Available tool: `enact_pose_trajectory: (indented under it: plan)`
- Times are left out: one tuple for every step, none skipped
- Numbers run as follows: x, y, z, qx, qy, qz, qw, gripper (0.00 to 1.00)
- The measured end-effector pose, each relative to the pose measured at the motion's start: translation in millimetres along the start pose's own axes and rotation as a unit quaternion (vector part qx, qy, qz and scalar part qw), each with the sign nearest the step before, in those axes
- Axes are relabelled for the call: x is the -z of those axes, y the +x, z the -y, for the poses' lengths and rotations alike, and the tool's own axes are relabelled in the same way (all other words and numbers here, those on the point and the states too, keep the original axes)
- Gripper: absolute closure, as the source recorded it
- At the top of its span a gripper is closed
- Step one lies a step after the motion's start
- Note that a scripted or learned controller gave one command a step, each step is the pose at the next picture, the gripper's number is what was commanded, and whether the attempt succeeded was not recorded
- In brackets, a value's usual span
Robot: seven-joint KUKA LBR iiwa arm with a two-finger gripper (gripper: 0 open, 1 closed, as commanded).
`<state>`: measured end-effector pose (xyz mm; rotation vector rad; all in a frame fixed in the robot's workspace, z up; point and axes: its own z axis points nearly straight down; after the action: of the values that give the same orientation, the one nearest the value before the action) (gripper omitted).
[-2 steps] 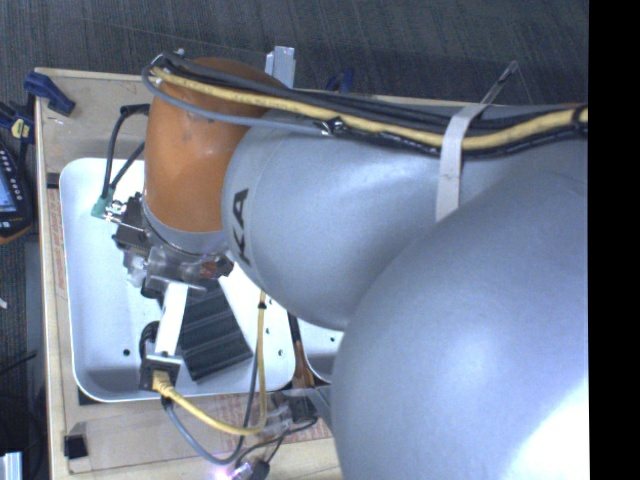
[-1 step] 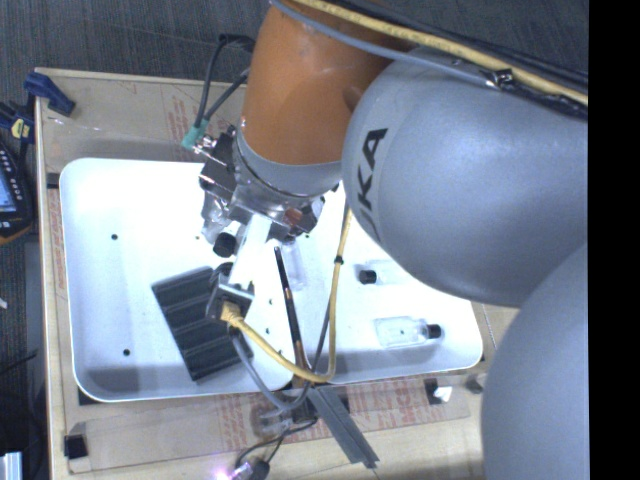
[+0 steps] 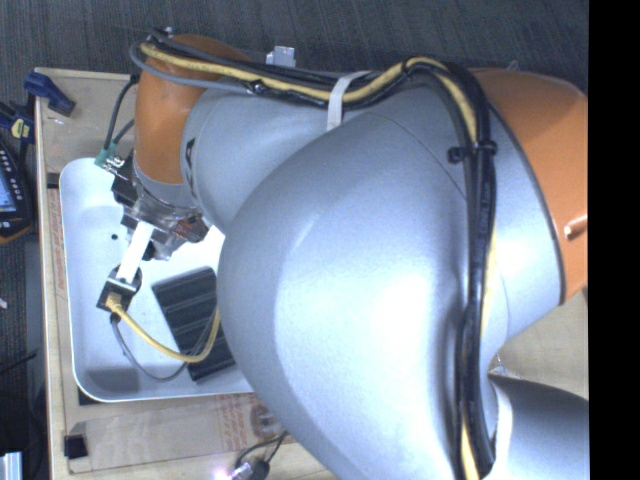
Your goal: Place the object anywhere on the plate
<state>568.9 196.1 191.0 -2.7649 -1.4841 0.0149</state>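
Flat on the floor of the white bin (image 3: 95, 218), a black ribbed slab (image 3: 185, 303), set toward the bin's near side with its long edges slanting from upper left to lower right. Lower right end tucked under the grey arm (image 3: 380, 268) and out of sight; hard to tell whether the darker piece just below belongs to the same slab. Just above and to the left, the gripper (image 3: 168, 228) — hanging over the bin floor, seemingly apart from the slab. Jaws hidden beneath the wrist housing, so no telling whether apart or together. Above the gripper, the orange band (image 3: 160, 118), then the bulk of the arm sweeping in from the right and covering most of the bench (image 3: 150, 428). At the bench's far left corner, outside the bin, a blue clamp (image 3: 45, 90); further down the left edge, a black device (image 3: 8, 183) with orange trim — cut off by the frame. Small black block (image 3: 74, 445) on the wood near the bin's front corner.
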Motion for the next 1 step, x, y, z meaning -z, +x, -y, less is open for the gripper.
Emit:
enact_pose_trajectory:
  plan:
    - [67.8, -117.1, -27.3, 0.025, -0.001, -0.002, 0.9997, 1.0]
